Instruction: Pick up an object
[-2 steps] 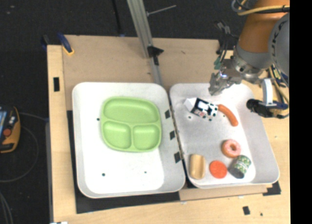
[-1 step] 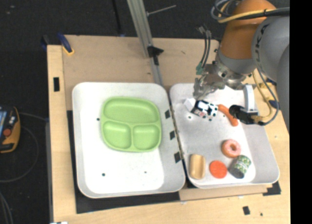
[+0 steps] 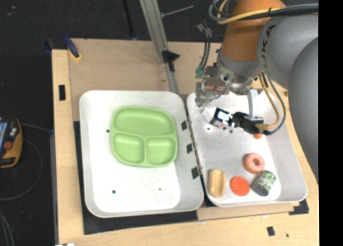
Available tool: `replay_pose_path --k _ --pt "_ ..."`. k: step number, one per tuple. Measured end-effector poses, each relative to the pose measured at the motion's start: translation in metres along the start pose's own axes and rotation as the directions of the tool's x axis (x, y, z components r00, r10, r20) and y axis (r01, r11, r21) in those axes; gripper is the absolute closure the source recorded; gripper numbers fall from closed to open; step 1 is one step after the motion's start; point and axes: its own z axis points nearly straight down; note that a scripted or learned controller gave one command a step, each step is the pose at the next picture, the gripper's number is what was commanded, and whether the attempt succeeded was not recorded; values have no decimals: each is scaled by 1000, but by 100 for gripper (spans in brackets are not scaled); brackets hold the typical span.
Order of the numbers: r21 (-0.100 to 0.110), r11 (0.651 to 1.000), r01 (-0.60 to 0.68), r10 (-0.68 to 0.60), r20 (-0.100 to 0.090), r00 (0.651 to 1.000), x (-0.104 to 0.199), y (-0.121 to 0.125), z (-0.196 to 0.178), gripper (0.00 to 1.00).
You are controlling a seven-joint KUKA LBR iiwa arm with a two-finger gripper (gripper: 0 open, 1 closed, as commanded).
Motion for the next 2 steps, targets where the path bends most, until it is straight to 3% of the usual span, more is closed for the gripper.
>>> replay_pose_path --k 2 --pt "0 1000 1 -1 -1 1000 106 -16 -13 100"
